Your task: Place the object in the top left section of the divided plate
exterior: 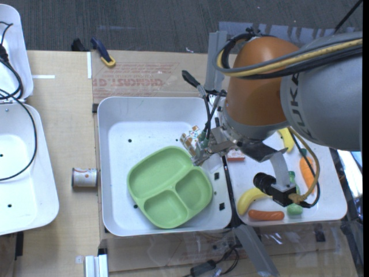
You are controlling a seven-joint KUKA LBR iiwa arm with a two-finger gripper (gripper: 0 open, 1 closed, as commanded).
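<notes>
A light green divided plate [154, 179] lies in the left white bin [115, 126], toward its front right. It has one large section on its left and two smaller ones on its right and front. A small brown and white object [189, 138] sits just past the plate's far right rim, close to the bin's right wall. My gripper [203, 148] hangs right beside this object, low over the plate's far right edge. The big grey and orange arm above hides how the gripper meets the object.
The right bin [334, 209] holds a banana [251, 199], a red sausage [266, 215], an orange carrot [307, 172] and a small green piece [295, 209], partly under the arm. A small can [85, 178] lies on the bench left of the bins. White trays with black cables [17, 85] stand far left.
</notes>
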